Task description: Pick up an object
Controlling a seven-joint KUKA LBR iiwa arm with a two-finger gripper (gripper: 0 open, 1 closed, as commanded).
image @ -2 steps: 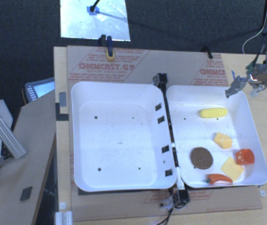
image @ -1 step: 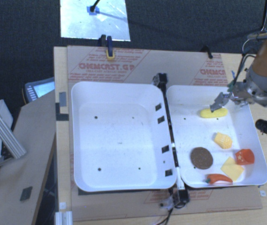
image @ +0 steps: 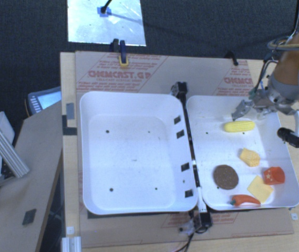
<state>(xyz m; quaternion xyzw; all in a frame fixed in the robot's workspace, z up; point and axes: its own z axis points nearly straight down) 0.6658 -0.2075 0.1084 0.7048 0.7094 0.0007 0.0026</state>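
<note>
Camera view: hand (image: 242, 111) hung over the right bin (image: 212, 109), near its back rim, just above and left of the corn cob (image: 239, 126). Fingers looked slightly parted, nothing between them; contact with the corn could not be told. Corn lay flat near the bin's back. Further forward, well apart: yellow block (image: 250, 157), brown disc (image: 226, 177), red piece (image: 274, 176), cheese wedge (image: 259, 188), carrot (image: 244, 200) along the front rim. Left bin (image: 133, 151) sat beside it on the bench (image: 154, 70), offering open floor.
</note>
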